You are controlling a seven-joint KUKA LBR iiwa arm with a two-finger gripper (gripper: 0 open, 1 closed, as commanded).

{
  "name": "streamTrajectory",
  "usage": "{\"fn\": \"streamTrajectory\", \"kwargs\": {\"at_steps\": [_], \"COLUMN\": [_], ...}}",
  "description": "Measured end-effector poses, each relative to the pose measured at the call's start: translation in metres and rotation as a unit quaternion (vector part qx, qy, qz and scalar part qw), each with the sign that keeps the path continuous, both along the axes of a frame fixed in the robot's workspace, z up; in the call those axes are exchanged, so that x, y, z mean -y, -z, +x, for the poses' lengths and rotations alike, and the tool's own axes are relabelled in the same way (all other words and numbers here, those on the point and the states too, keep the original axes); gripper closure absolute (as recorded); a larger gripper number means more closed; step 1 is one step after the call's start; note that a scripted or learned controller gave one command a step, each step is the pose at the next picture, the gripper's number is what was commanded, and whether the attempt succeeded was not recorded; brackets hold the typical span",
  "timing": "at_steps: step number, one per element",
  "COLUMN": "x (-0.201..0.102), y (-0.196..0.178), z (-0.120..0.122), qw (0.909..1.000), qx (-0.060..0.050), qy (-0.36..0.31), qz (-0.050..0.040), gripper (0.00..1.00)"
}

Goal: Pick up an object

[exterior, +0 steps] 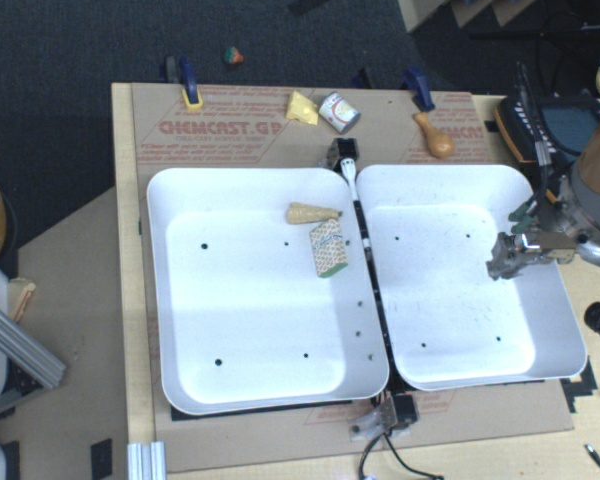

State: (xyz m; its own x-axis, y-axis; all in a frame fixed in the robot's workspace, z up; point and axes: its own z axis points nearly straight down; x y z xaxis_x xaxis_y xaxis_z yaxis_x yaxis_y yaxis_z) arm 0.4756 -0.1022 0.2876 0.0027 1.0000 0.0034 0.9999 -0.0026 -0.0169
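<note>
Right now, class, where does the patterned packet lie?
The patterned packet lies in the left bin, near its upper right corner, just below a tan cone-shaped object and close to the divide between the bins.

Left bin (180, 268) floor lies open except toward 1 o'clock, where a tan cone (311, 213) and patterned packet (328, 247) crowd.

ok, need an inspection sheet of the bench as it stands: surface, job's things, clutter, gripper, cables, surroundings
surface: board bearing left bin and right bin side by side.
job's things: tan cone and patterned packet in left bin, upper right.
clutter: yellow wedge, small can, wooden pear shape on board behind bins.
gripper: gripper over right bin's right side, nothing seen held.
cables: cable at front edge.
surroundings: dark carpet.
</note>
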Motion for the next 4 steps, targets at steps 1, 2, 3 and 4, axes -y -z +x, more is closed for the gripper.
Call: {"fn": "streamTrajectory", "kwargs": {"at_steps": [1,2,3,4], "x": [-0.018,0.091,0.079,0.125], "y": [-0.177,-0.202,-0.024,-0.059], "z": [0.057,0.077,0.192,0.158], "qw": [0.9998,0.9999,1.0,1.0], "qx": [0.02,0.012,0.001,0.009], "qy": [-0.004,0.004,-0.003,0.001], "qz": [-0.0036,-0.0055,0.0008,-0.0031], "gripper": [1.0,1.0,1.0,1.0]}}
